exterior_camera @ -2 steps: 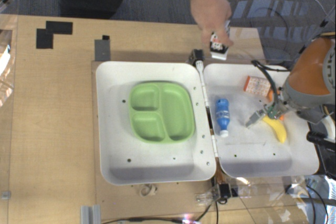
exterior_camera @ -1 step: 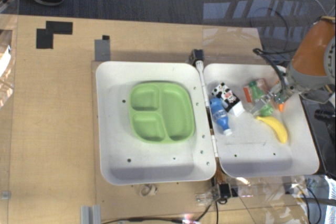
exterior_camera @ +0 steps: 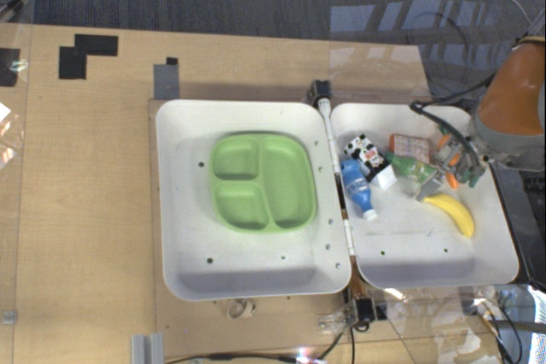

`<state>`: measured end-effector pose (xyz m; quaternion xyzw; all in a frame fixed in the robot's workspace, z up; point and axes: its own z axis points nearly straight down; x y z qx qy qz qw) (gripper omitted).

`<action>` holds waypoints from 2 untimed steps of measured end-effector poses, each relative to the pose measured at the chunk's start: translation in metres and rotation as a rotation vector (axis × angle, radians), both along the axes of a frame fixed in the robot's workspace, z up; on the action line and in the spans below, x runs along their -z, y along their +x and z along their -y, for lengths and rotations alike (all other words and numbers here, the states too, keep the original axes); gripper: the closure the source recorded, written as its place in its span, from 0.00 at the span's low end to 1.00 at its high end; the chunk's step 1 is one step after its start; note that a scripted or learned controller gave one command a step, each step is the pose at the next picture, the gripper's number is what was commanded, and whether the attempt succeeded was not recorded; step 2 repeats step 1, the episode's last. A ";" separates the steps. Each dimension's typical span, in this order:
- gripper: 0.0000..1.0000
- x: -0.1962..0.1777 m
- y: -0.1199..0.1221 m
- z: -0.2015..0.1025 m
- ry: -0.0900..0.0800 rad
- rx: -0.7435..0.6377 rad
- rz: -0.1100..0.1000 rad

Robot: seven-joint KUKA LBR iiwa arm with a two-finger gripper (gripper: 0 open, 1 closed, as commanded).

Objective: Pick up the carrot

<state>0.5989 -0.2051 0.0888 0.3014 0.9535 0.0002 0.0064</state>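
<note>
The carrot [exterior_camera: 454, 159] shows as a small orange shape near the far right of the right bin [exterior_camera: 426, 256], partly covered by my gripper [exterior_camera: 442, 170]. The gripper hangs low over that spot from the grey wrist [exterior_camera: 499, 141], right against the carrot. How much of the carrot lies under the gripper is hidden. A yellow banana [exterior_camera: 454, 213] lies just in front of the gripper.
In the right bin, a green bottle [exterior_camera: 411, 168], a reddish packet [exterior_camera: 409, 146], a black-and-white toy [exterior_camera: 363, 153] and a blue bottle [exterior_camera: 357, 187] lie left of the gripper. The left bin [exterior_camera: 183, 260] holds a green divided plate [exterior_camera: 260, 182].
</note>
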 end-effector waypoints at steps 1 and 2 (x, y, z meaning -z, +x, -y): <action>1.00 -0.014 0.003 0.000 -0.002 -0.004 0.008; 1.00 -0.014 0.003 0.000 -0.002 -0.004 0.008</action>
